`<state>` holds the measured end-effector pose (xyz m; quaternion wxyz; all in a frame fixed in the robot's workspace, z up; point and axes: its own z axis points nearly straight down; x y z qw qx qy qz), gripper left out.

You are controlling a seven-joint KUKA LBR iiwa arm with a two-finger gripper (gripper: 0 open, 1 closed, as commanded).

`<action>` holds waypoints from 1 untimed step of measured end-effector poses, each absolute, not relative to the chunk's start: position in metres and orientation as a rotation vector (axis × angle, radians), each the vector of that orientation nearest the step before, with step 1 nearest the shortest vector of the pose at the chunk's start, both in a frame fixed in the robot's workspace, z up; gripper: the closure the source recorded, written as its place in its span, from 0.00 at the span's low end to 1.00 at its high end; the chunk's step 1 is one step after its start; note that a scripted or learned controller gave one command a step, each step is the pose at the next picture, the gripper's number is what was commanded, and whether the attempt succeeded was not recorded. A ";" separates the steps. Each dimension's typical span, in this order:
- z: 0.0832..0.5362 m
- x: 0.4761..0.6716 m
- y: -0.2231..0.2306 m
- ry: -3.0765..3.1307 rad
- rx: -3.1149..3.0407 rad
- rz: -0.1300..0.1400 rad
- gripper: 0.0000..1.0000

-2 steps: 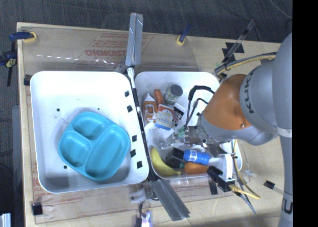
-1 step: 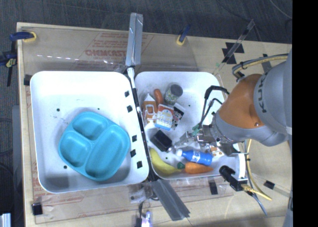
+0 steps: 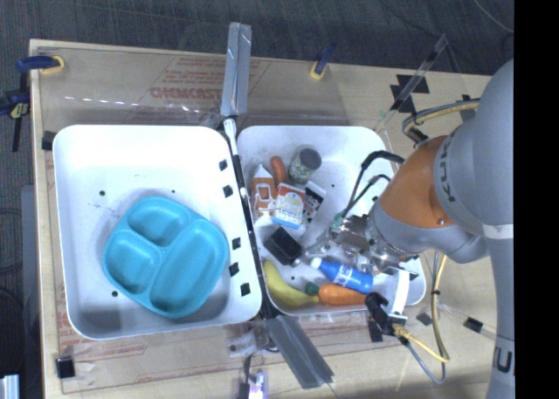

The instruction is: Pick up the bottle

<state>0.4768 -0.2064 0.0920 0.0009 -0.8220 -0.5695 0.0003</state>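
Note:
The bottle is blue with a white cap and lies on its side near the front of the right bin, cap pointing left. It rests between an orange carrot in front and the arm's wrist behind. My gripper hangs low in the right bin, directly over the bottle's far side and very close to it. The wrist and its cables cover the gripper's tip, so I cannot see whether it touches the bottle.
A banana, a black block, a small carton, an orange-white box, a sausage and a can crowd the right bin. The left bin holds a blue divided plate.

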 end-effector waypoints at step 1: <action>0.102 0.478 -0.206 -1.796 -2.576 -0.001 1.00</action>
